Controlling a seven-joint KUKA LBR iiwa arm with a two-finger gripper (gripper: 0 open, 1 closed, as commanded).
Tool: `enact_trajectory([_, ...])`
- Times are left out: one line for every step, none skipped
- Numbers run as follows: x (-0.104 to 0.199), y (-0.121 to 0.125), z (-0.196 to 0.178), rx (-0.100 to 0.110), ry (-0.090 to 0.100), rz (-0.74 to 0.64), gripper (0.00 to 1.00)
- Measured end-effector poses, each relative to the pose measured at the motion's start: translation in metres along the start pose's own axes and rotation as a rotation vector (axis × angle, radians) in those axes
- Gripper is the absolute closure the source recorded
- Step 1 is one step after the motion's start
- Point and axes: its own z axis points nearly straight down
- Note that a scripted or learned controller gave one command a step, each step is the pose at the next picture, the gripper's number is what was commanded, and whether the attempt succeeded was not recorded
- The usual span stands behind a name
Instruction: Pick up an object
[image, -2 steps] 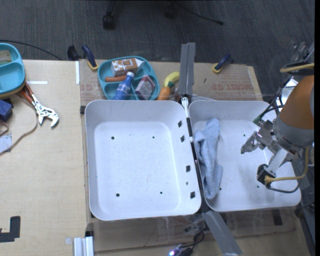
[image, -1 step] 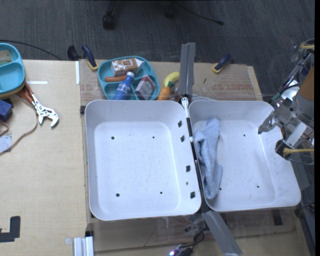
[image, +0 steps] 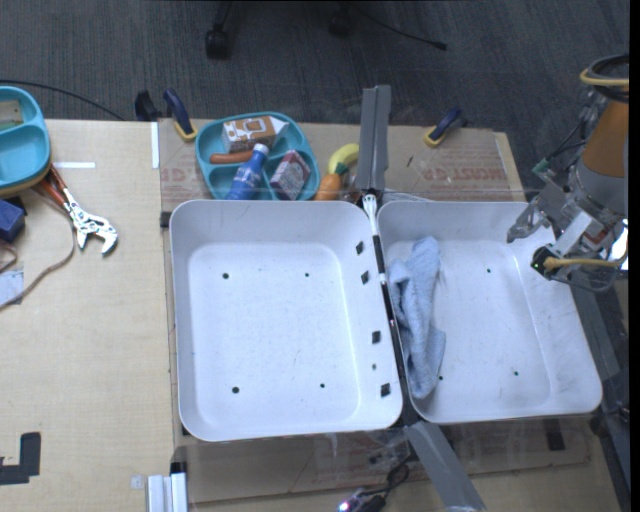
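Pincer (image: 527, 222) sits at the right of the frame, over the upper-right corner of the right bin (image: 500, 335). Can't tell from this view how far open it is. Nothing visibly held. Arm (image: 603, 150) comes in from the right edge, with the orange band showing above the wrist.

Only candidate in the bins is a blue-grey cloth (image: 420, 310). It's crumpled and lies in the right bin along its left wall, running from about mid-height of the frame down towards the bin's lower-left corner. It's touching or very near that wall and well apart from the pincer.

Left bin (image: 270, 330) is just beside the right one, their edges meeting at frame centre. A grey post (image: 375, 135) stands at the top of that seam.

Outside the bins, on the table (image: 80, 350):
- A blue divided tray (image: 203, 160) sits just above the left bin, top centre. It holds a small box (image: 250, 130), a blue bottle (image: 245, 172) and a dark packet (image: 290, 175).
- A yellow banana-like piece (image: 343, 158) and an orange piece (image: 330, 186) lie between that tray and the post.
- A wrench (image: 92, 230) is at the left of the frame, below a teal tray (image: 40, 150) in the upper-left corner.
- Two clamps sit on the table's top edge, one (image: 180, 115) left of the blue tray and one (image: 445, 125) right of the post.
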Motion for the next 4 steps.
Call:
enact_trajectory([-0.027, -0.095, 0.022, 0.004, -0.002, 0.312, 0.0])
enact_trajectory([-0.01, -0.113, -0.108, 0.0, 0.0, 0.181, 0.0])
enact_trajectory([0.093, -0.112, -0.037, 0.002, -0.002, 0.303, 0.0])
enact_trajectory([0.032, -0.034, -0.067, 0.0, 0.0, 0.382, 0.0])
